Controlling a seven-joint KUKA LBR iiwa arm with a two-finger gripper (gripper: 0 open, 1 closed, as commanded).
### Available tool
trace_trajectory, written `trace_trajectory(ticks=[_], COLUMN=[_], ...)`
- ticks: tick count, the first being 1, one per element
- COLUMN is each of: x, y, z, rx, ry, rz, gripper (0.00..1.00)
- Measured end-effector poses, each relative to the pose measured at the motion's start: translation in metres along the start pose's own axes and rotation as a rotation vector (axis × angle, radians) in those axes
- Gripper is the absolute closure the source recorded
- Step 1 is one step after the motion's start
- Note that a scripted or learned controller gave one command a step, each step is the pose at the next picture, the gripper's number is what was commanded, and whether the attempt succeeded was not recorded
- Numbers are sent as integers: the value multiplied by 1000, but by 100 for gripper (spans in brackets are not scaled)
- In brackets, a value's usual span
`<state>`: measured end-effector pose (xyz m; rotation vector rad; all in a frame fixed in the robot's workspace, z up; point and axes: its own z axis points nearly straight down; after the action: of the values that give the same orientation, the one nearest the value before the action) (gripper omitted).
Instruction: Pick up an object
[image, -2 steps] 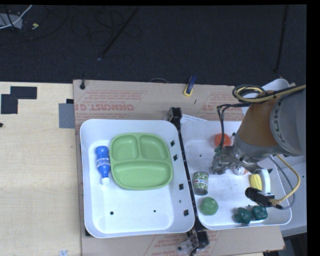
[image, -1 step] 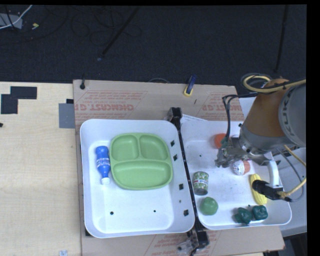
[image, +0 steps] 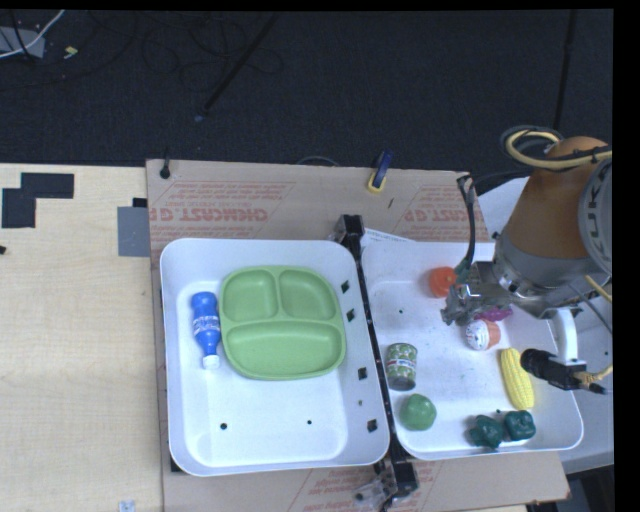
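End effector (image: 468, 305) is positioned low in the right bin (image: 440, 445), just beside a white-and-pink object (image: 482, 333); finger state cannot be told. Risk judged: object nudged aside, grasp missed.

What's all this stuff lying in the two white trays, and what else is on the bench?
Divided plate: one, light green, left bin.
Bottle: one, blue with white cap, left bin, beside the plate.
Small can: one, greenish label, right bin, near the divider.
Ball: one, green, right bin, front.
Dark green lumpy object: one, right bin, front corner.
Corn cob: one, yellow, right bin.
Orange round object: one, right bin, back.
White-and-pink object: one, under the gripper.
Bins: two, white.
Gripper: one, grey, over right bin.
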<state>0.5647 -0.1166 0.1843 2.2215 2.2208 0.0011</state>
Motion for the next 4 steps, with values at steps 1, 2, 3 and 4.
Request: trace_trajectory(ticks=[1,2,3,4], x=[-1,31,75,81], y=[1,32,59,72], z=[-46,-40,-31,-52], rx=[-1,2,2,1], ry=[0,1,1,1], rz=[-1,-4,-4,-2], gripper=[100,100,100,100])
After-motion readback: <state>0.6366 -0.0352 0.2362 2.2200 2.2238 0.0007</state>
